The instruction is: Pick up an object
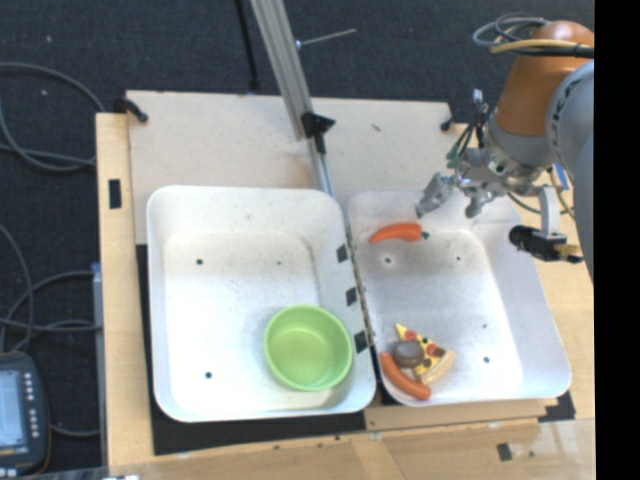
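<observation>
The arm [545,88] reaches in from the right, orange band high near the top edge, grey wrist angling down and left; the gripper [455,198] hangs below it, its two fingers [433,196] spread apart, pointing downward, nothing between them.

single fixed cam, mounted above the bench [240,138], looking down at a slant. far enough back to frame both white bins: left bin [200,228], right bin [520,338], plus dark floor past the bench's far and left edges. arm [535,98] comes in from frame right, partly cut by the edge. far side of the bench is at frame top.
</observation>
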Controlling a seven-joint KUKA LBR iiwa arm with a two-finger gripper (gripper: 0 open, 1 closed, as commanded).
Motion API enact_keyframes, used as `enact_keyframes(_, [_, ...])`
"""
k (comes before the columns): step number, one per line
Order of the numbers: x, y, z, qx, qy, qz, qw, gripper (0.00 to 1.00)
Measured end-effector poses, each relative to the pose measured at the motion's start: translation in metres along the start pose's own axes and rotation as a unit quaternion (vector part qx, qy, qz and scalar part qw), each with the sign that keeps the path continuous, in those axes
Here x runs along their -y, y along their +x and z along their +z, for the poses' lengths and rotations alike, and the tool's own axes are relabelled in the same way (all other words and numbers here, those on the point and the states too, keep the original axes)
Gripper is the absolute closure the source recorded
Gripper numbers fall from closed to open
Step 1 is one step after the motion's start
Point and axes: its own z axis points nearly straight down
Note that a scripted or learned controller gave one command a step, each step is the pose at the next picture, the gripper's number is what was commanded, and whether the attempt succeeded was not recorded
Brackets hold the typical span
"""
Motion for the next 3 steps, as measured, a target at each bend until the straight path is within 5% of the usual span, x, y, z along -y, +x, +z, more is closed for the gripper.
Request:
enact_keyframes(1, [0.005,0.001,0.044,0.000,-0.001,0.000,1.0000,0.00])
enact_keyframes(2, [0.004,0.001,0.029,0.000,-0.004,0.000,1.0000,1.00])
enact_keyframes(3, [-0.001,0.000,-0.016,-0.001,-0.006,-0.001,1.0000,1.00])
